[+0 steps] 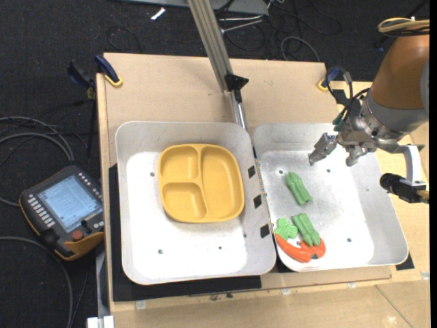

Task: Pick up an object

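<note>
Above the right bin (382, 248), near its far right corner, the jaws (336, 153) hang released: two grey fingers are spread apart, one toward the bin's centre and one toward its right wall, with nothing between them. The grey arm (403, 67) with its orange band enters from the right side of the view.

Right bin contents:
- A green pickle-shaped toy (297, 188) lies on the bin floor, left of centre, nearer the viewer than the jaws and apart from them.
- A second green toy of like shape (306, 229) lies near the bin's front left corner, resting on an orange-red carrot-like toy (300, 250).
- A lighter green leafy piece (286, 228) sits just beside it to the left, touching the same cluster.

Left bin (136, 203) contents:
- A yellow divided plate (202, 183) with three compartments rests near the bin's centre.

Both bins sit side by side on the tan bench (164, 87). A slanted metal pole (213, 36) crosses the bench's far edge and ends between the two bins. Clamps (108, 70) grip the bench's far corners. A teach pendant (65, 210) with a lit screen lies on the dark floor left of the bench, among cables.
</note>
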Tool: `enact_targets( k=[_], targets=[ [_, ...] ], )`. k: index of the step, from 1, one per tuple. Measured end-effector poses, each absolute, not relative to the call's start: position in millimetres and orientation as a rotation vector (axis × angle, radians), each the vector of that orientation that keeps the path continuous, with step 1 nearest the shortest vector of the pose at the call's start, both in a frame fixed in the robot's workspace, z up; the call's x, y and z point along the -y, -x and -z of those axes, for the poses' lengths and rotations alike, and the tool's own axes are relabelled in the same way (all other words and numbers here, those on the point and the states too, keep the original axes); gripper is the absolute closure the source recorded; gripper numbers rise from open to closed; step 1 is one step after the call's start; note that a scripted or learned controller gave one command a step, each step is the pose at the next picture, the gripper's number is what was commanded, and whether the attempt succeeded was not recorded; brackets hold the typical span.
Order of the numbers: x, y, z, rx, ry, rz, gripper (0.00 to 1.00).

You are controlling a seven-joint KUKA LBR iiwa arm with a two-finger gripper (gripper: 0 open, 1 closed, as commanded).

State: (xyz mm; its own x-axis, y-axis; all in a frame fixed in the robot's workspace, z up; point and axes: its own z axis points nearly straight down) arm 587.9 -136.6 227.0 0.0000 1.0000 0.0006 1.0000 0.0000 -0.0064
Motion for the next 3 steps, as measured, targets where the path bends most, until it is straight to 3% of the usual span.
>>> enact_targets(
  k=[2,3],
  targets=[
    [129,-577.9,-109,2.218,2.218,-0.005,0.00],
    [130,-579.9,-123,2.222,2.222,0.001,1.00]
  ],
)
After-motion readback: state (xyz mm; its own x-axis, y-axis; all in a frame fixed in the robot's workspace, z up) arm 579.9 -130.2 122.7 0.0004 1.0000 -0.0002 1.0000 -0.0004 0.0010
